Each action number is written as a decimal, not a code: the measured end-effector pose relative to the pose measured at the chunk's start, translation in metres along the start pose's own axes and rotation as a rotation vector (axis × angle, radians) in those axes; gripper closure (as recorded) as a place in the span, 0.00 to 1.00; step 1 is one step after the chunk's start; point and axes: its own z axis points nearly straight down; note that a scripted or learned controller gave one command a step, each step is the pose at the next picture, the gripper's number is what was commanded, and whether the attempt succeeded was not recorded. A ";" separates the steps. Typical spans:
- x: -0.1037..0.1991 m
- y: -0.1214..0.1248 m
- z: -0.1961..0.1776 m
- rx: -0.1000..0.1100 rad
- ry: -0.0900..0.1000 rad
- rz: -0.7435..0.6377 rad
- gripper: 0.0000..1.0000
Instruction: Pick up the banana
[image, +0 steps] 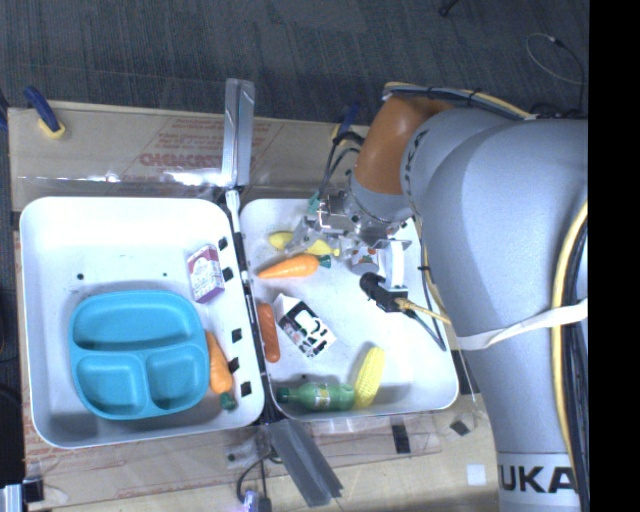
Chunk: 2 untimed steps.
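The banana (284, 240) is a yellow fruit lying at the far end of the right bin (440, 385). Only its left tip and a yellow patch under the gripper are visible. My gripper (332, 234) hangs right over the banana's right part, low in the bin, and its metal parts cover much of the fruit. I cannot see whether the banana is between the fingers.
An orange carrot (291, 267) lies just in front of the banana. Nearer the front are a sausage (268, 331), a white box with black marks (303, 328), a corn cob (369, 372) and a green bottle (317, 397). The left bin (40, 225) has a blue tray (135, 352), another carrot (218, 366) and a small packet (205, 272).
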 end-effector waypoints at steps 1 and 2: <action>-0.044 0.005 0.001 0.008 0.009 0.063 0.00; -0.045 0.004 -0.007 0.013 0.003 0.058 1.00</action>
